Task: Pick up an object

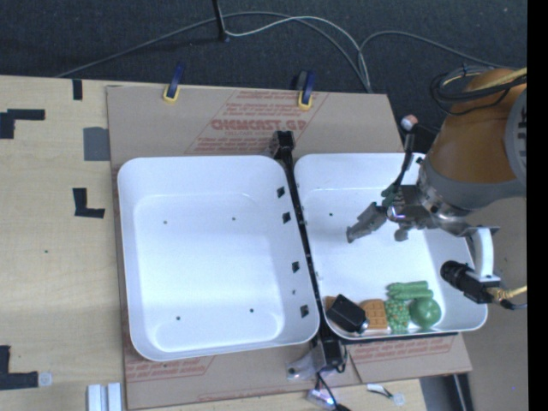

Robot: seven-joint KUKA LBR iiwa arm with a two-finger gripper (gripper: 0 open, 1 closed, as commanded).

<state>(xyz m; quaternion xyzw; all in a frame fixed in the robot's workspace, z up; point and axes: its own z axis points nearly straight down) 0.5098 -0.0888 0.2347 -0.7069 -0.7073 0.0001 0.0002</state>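
While the left bin (pixel 205 255) lies bare beside it, the right bin (pixel 377 187) holds a black block (pixel 347 313), an orange piece (pixel 373 315) and green toys (pixel 411 305) crowded along its near wall. The gripper (pixel 377 223) hangs over the bin's middle, fingers seemingly spread with nothing between them. The toys lie well apart from it, toward the near wall.

We view the scene from one fixed camera above the bench (pixel 51 229), angled downward. It frames both white bins (pixel 205 178) from moderate range, left of the gripper (pixel 377 223) reaching in.
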